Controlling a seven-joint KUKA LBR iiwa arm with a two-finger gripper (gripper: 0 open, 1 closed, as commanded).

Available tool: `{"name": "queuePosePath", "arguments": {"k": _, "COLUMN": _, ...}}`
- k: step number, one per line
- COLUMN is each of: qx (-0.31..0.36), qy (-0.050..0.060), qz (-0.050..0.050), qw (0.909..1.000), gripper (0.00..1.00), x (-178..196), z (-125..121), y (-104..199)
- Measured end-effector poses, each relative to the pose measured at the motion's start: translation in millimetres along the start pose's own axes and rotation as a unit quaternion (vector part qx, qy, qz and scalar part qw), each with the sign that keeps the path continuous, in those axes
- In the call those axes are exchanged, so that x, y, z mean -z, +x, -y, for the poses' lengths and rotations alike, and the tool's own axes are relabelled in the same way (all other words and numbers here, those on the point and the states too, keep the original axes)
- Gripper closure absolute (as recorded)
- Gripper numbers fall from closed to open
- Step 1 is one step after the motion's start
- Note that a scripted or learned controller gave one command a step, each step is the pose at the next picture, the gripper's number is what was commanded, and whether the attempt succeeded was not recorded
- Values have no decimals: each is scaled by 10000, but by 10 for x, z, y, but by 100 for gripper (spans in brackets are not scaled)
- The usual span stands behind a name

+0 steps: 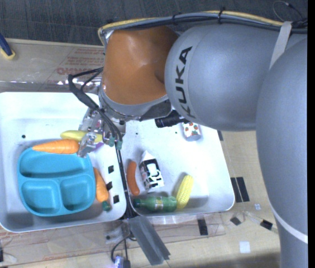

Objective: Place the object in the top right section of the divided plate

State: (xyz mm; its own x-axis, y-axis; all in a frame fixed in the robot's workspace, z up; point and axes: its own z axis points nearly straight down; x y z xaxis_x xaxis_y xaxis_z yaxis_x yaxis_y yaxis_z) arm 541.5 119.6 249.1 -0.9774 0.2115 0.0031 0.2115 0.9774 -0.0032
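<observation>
Divided plate (56, 186) sits empty; my jaws (93, 138) hover by its upper right corner, grip unreadable, placement undone.

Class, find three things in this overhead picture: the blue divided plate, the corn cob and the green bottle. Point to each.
Blue divided plate (44, 168): camera view, left bin, on its large upper section.
Corn cob (184, 189): camera view, right bin, mid-cob.
Green bottle (157, 204): camera view, right bin's near edge, on its body.
</observation>
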Motion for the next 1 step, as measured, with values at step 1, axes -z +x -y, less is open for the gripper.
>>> {"name": "queuePosePath", "arguments": {"k": 1, "qx": 16, "qy": 6, "qz": -2, "qw": 10000, "gripper": 100, "x": 90, "z": -3, "y": -9}}
